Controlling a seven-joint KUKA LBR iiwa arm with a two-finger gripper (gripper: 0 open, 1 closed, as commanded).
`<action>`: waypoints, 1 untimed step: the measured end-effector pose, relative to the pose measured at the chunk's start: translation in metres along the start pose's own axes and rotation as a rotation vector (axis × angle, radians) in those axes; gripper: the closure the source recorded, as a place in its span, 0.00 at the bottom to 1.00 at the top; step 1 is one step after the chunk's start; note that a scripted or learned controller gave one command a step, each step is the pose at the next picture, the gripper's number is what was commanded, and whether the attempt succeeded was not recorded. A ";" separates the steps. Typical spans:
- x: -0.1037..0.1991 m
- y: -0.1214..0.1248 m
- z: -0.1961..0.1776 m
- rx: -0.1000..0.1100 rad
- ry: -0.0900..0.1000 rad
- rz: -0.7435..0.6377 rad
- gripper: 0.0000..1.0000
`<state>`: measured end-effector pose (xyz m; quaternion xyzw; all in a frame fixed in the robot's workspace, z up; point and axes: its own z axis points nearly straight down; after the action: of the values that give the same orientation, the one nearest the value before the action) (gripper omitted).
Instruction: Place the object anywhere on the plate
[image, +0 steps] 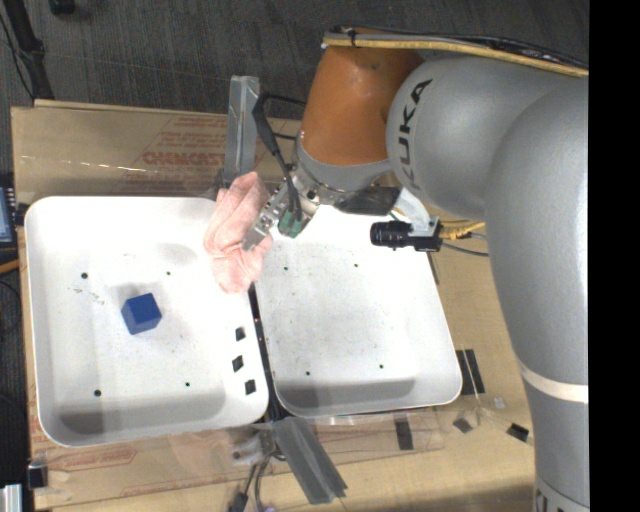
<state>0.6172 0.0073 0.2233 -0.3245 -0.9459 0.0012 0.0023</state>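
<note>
Cloth (236, 238), pink and crumpled, hangs over the ridge where the left bin (60, 240) meets the right bin (420, 330), near their far edge. We see the gripper (268, 222) at its right side with a fold of it pinched between the fingers, so we judge it held. To us it looks soft, light and limp: it should drape and trail when lifted, and a thin fold could slip free. We would take it at a bunched, thick part near the middle, not at a loose corner. A blue cube (142, 312) sits in the left bin, well apart from the cloth. We read "KUKA" on the arm (500, 140). On the cardboard (120, 150) behind the bins we make out red lettering that seems to begin "CHEMCAST"; the rest is too faint for us.
</note>
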 end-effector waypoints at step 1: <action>0.051 0.014 0.010 0.000 0.000 -0.407 1.00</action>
<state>0.5860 0.0497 0.2137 -0.1267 -0.9919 0.0010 0.0026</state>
